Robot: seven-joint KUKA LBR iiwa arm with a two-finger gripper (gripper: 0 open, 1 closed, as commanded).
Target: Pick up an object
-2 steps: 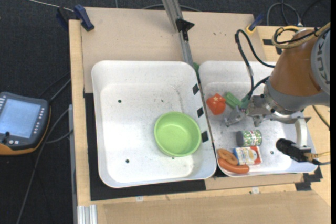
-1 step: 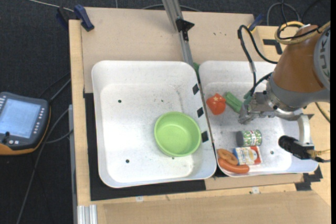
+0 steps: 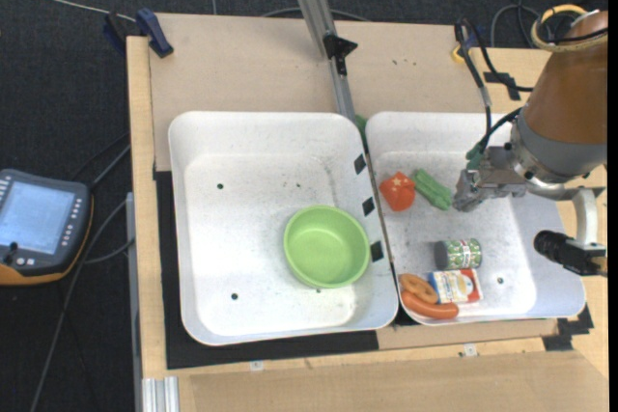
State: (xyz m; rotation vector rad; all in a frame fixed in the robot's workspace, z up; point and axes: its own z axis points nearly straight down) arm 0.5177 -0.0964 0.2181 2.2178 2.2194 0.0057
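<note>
Reaching in from the right, the arm (image 3: 570, 92) hangs over the right bin (image 3: 512, 135), its orange band high above the grey wrist. The gripper (image 3: 466, 196) is down low, right at the end of a green pickle-shaped toy (image 3: 433, 189) that lies slantwise on the bin floor. Whether the gripper is clenched, released or grasping anything, I can't tell from here; it's dark and bunched against the wrist, and nothing is plainly held by it.

Just left of the green toy, touching or nearly so, sits a red strawberry-like piece (image 3: 397, 191), close to the wall shared with the other bin. Further toward the front edge there's a small can (image 3: 459, 254) on its side with a green label. Below it, a little carton (image 3: 455, 286) with red and white print, and tucked in the front corner an orange hot-dog-shaped toy (image 3: 426, 296), pressed against the carton.

Over in the left bin (image 3: 203, 150), a lime green bowl (image 3: 326, 246) sits upright, toward the right side near the dividing wall. Off the bench to the left, a teach pendant (image 3: 39, 227) with a lit screen rests on the dark floor.
</note>
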